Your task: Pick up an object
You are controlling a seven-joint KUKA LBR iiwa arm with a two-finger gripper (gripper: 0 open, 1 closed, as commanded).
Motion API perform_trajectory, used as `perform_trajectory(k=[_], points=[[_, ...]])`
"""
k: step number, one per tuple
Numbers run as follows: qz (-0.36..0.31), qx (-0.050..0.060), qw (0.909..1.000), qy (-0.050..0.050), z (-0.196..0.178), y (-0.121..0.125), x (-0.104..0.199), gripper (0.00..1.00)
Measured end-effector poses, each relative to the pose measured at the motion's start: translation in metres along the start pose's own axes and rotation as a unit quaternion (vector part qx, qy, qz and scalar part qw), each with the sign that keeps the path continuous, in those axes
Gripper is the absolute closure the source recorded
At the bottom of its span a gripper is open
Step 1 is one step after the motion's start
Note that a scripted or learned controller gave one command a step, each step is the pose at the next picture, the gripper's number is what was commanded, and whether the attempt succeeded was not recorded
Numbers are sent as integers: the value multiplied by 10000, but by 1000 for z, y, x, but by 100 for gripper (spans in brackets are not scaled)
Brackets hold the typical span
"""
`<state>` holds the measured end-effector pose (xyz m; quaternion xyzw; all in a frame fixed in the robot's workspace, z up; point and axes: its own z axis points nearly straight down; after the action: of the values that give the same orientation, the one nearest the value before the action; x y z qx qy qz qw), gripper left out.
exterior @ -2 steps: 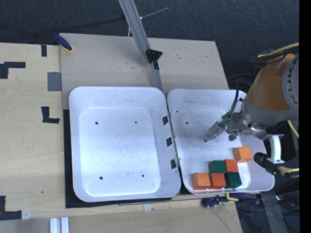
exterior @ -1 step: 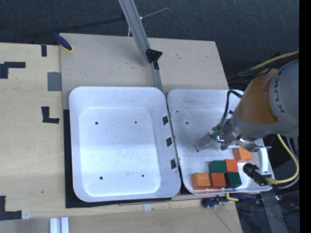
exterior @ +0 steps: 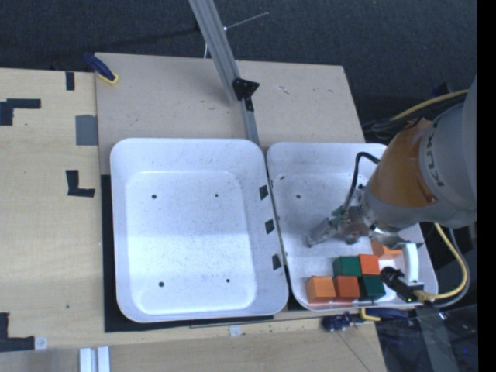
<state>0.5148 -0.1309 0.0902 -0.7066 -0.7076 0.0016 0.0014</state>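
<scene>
Approach over the right bin, nothing gripped

Blocks (exterior: 349, 279), orange and green, are clustered at the near edge of the right bin (exterior: 310, 169). The gripper (exterior: 329, 231) is seen just beyond them, toward the bin's middle, over bare floor and apart from the cluster. Whether its fingers are spread or closed cannot be told; no block is seen between them. The step in hand is judged to be the reach. A shift toward the cluster and a descent onto one block would be called for next.
</scene>
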Motion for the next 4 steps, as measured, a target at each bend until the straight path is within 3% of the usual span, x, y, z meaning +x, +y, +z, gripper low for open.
perform_trajectory(k=[1, 2, 4], points=[[-6, 2, 10000, 11, -11, 0, 1, 100], [0, -41, 10000, -3, -73, -3, 3, 100], [0, -39, 10000, -4, -158, -7, 0, 100]])
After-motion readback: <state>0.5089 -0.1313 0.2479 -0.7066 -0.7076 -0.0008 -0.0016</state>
